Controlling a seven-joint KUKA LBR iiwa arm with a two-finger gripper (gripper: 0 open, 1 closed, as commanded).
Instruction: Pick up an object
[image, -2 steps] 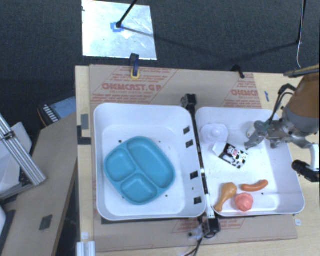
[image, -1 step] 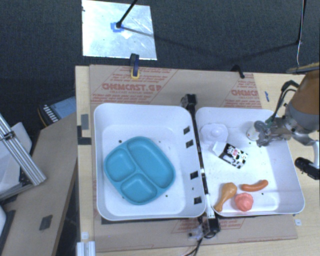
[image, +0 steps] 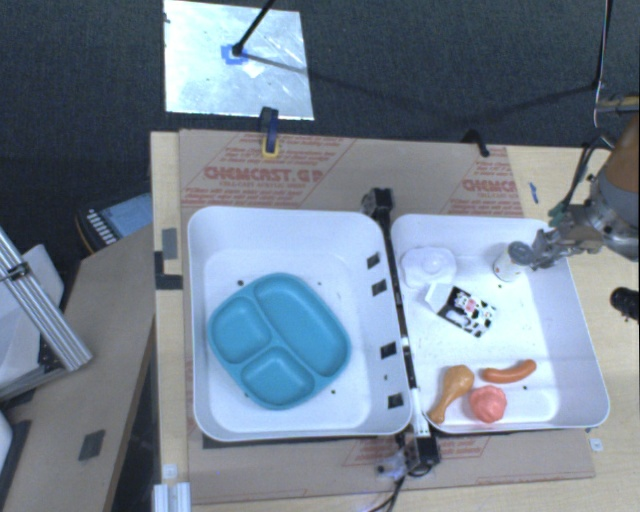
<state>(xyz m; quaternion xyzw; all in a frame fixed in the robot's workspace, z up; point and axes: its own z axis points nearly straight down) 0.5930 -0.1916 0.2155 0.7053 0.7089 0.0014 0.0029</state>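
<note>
Objects for picking lie in the right bin (image: 585, 345): white cup (image: 506, 264) at twelve o'clock, lid (image: 428, 264) and cow-print carton (image: 468, 310) toward ten, sausage (image: 509, 372), drumstick (image: 451, 389) and pink ball (image: 488, 403) at six. Tool (image: 528, 252) hovers just beside the cup; its state is unclear. Blue tray (image: 278, 339) fills the left bin (image: 200, 300).

Even, bright overhead light; the 2 white bins (image: 400, 300) nearly wash out, glare flares on the metal sheet (image: 238, 62) at 11 o'clock, shadows stay faint, and the arm (image: 610, 200) at 3 o'clock blurs
</note>
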